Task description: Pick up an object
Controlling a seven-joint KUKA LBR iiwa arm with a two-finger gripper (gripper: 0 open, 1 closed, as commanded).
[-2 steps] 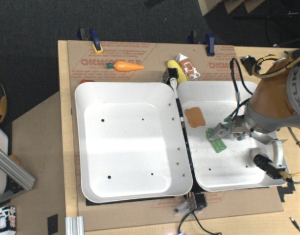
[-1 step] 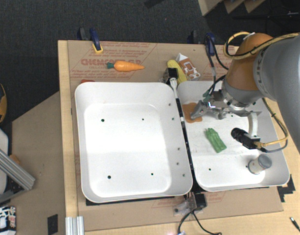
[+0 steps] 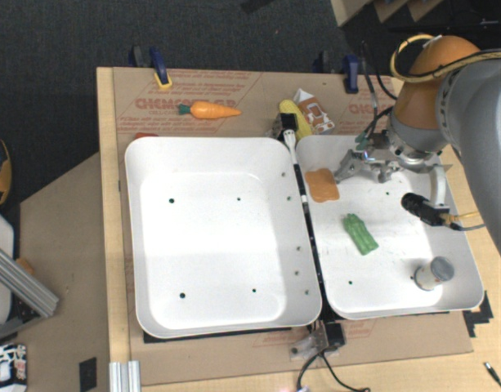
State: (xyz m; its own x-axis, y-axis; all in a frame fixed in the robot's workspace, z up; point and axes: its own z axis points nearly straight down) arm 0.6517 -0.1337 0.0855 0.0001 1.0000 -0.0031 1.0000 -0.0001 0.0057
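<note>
Two shallow white bins sit side by side on a brown board, and the black seam (image 3: 306, 219) between them serves as the landmark for everything else. Far to the left of the seam, on the bare board behind the left bin (image 3: 152, 219), lies a toy carrot (image 3: 212, 111), its green end pointing away from the seam. Farther back, at the board's rear edge, a blue and yellow clamp (image 3: 159, 68) grips the board. Right at the far end of the seam, just outside both bins, a yellow and black item (image 3: 289, 121) rests against a small red and white packet (image 3: 316, 116); what either one is cannot be told at this size. Just right of the seam, inside the right bin (image 3: 397, 296) near its back, an orange-brown block (image 3: 322, 184) lies flat on the white floor. A little farther right of the seam, toward the bin's middle, a green ridged piece (image 3: 360, 234) lies at a slant, apart from the block. The gripper (image 3: 354, 163) hangs over the rear part of the right bin, to the right of the block and close to it without visibly touching it; nothing shows between its fingers, and whether they are spread or closed cannot be told from this angle. Well right of the seam, near the bin's front right corner, a small grey cylinder (image 3: 431, 273) stands alone. The grey arm (image 3: 471, 96) with its orange band reaches in behind it.
</note>
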